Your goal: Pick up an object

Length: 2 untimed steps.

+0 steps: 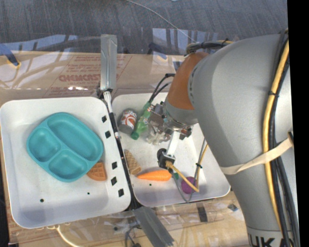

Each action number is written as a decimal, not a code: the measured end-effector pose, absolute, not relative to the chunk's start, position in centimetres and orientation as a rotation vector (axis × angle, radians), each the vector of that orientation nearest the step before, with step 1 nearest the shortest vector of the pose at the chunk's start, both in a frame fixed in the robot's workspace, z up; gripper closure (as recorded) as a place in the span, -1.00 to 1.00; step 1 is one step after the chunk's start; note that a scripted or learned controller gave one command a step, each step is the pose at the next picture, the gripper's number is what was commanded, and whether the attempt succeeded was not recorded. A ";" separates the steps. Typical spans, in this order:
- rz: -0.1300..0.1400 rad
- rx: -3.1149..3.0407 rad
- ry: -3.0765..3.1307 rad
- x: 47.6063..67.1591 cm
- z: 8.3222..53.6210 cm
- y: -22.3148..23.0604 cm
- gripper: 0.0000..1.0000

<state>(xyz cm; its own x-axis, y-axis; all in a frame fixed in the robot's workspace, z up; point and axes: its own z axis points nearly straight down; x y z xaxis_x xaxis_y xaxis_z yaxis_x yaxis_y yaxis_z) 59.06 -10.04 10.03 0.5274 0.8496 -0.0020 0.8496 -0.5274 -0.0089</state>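
Two shallow white bins sit side by side on a bench covered with brown cardboard (54, 74) and clear plastic sheeting, with dark grey ribbed flooring (61, 17) across the top of the frame. The left bin (24, 199) holds a teal divided plate (64, 146) in its upper middle, and a small waffle (97, 173) lies just at the plate's lower right edge. The right bin (209, 187), in the centre of the frame, holds a crushed can (127, 120) near its upper left corner, a green bottle (140, 125) just beside the can, a carrot (155, 175) lying flat towards the lower edge, and a purple object (188, 184) at the lower right. The grey arm (242, 116) fills the right of the frame, its orange band (181, 90) above the bin. The gripper (162, 130) hangs low over the middle of the right bin, close to the bottle; whether it is open, closed or gripping cannot be told.
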 end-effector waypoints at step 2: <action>0.001 -2.868 -1.283 63.8 22.1 -14.6 1.00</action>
<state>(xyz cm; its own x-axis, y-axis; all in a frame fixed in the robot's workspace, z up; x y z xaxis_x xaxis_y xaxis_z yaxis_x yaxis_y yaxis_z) 63.78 -14.60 22.12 0.6666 0.7454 -0.0009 0.7454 -0.6666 0.0001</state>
